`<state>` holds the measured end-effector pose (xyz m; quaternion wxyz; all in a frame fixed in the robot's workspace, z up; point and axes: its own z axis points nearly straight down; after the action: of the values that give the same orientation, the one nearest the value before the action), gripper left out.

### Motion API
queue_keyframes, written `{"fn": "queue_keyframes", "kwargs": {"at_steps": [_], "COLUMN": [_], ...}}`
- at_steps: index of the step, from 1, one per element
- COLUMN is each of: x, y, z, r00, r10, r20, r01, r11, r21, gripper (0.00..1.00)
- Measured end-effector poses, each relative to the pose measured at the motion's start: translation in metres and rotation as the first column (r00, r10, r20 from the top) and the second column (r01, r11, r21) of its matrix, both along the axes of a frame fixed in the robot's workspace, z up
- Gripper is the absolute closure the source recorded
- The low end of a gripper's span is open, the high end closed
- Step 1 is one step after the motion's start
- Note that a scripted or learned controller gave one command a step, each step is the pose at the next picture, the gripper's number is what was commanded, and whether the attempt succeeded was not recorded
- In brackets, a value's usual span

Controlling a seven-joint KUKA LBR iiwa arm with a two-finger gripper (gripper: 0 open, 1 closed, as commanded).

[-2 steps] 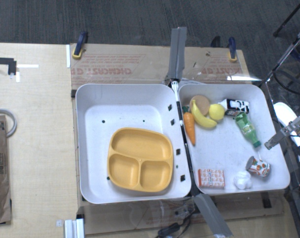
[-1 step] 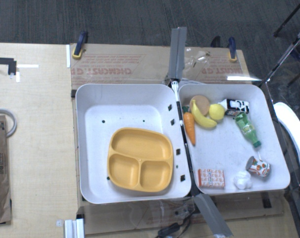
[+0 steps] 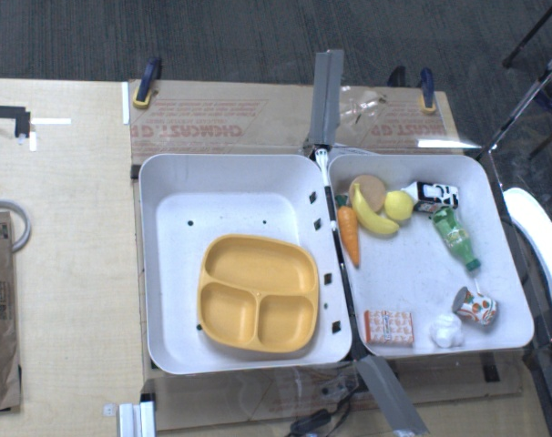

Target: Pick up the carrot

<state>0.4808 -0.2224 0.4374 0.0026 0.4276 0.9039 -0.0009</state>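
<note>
Carrot [image 3: 349, 234] lay in the right bin [image 3: 499, 244], close against that bin's left wall, its green top toward the far end and its orange tip pointing toward the near edge. Just beside it on the right a banana [image 3: 374, 218] curved, touching a brownish round fruit [image 3: 369, 190] behind it and a lemon [image 3: 399, 206] to its right. A small black-and-white carton [image 3: 437, 195] sat beyond the lemon, and a green bottle [image 3: 455, 237] lay slantwise near the right wall. Along the near side of that bin rested a flat orange packet [image 3: 388, 327], a white crumpled lump [image 3: 447, 333] and a small patterned carton [image 3: 476, 307].

The left bin [image 3: 167, 244] carried a yellow tray [image 3: 258, 293] with three compartments, set toward its near right part. Both bins sat on the counter [image 3: 57, 244], well apart from a brown bag [image 3: 1, 317] at the left edge.

How the claw stood I could not tell.
</note>
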Motion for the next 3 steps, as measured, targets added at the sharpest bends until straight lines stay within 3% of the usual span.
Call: {"fn": "queue_keyframes", "kwargs": {"at_steps": [1, 2, 3], "x": [-0.002, 0.018, -0.003], "y": [0.061, 0.146, 0.234], "z": [-0.107, -0.224, -0.247], "r00": [0.998, 1.0, 0.993], "r10": [-0.06, 0.003, -0.115], "r20": [-0.004, -0.005, -0.006], "r01": [0.06, -0.003, 0.115], "r11": [0.998, 1.0, 0.993], "r21": [0.003, 0.004, 0.003], "gripper": [1.0, 1.0, 1.0]}}
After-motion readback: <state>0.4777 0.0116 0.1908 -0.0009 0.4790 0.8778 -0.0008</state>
